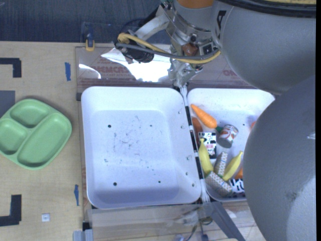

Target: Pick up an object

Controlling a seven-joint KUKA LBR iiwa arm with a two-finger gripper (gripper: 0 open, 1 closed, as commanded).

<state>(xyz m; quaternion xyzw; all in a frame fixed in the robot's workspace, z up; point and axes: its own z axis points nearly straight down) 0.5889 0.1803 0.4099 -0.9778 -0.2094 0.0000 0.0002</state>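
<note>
Smooth grey arm point(281, 149) (bulky, rounded) over glossy white right bin point(235, 97)

Arm point(271, 39) clad in smooth grey rounded shells. Orange band point(194, 2) seen above metallic silver wrist. Yellow cable point(145, 43) looped beside black fitting point(136, 54). Yellow-black cables run along top.

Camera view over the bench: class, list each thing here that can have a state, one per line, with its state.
Left white bin: upright, scuffed floor.
Right white bin: holds a pile of small objects.
Orange carrot: lying in the right bin.
Yellow banana: lying by the bins' shared wall.
Small can: tipped on its side.
Green divided plate: flat on the bench.
Gripper: above the bins' far edge.
</note>
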